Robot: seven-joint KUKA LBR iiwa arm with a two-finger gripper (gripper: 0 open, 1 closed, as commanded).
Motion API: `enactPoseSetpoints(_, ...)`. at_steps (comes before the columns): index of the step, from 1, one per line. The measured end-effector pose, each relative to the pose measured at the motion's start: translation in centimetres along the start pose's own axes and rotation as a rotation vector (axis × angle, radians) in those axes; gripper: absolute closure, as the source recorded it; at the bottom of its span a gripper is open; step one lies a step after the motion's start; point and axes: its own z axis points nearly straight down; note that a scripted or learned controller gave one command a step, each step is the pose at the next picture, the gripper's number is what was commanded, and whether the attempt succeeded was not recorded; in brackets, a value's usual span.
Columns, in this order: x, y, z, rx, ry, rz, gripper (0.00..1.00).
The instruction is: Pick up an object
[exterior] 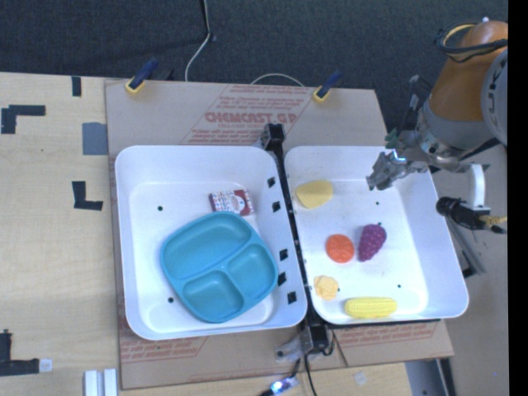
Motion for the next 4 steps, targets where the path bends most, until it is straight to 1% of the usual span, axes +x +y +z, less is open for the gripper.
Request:
enactPoseSetpoints(2, 9.6, -1.3, -0.5, 0.001, 0.000, 0.001, 1.00)
enactPoseSetpoints(4, 21.3, -1.2, -2.1, 0.000, -0.001, 0.000, 1.00)
